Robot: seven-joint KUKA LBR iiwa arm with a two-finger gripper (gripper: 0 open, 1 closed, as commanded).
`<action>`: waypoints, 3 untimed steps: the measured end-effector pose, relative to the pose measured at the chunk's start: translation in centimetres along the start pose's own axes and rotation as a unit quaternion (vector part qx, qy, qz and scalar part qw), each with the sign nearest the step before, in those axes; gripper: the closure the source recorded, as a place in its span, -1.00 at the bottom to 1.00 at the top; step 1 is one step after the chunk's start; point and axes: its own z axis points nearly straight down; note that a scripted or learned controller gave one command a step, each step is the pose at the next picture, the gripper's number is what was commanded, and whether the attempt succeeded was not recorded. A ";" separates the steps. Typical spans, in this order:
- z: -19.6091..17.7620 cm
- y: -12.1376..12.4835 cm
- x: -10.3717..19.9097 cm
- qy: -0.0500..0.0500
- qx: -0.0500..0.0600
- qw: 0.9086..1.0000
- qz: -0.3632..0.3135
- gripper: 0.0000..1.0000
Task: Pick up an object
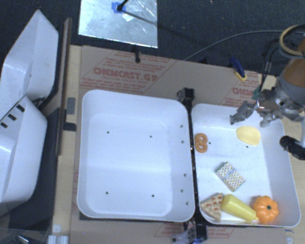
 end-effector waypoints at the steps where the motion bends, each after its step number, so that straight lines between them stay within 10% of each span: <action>1: -0.4 0.1 0.0 0.000 -0.003 1.000 0.000 -1.00; 3: 10.3 0.2 -0.1 0.000 -0.001 1.000 0.000 -1.00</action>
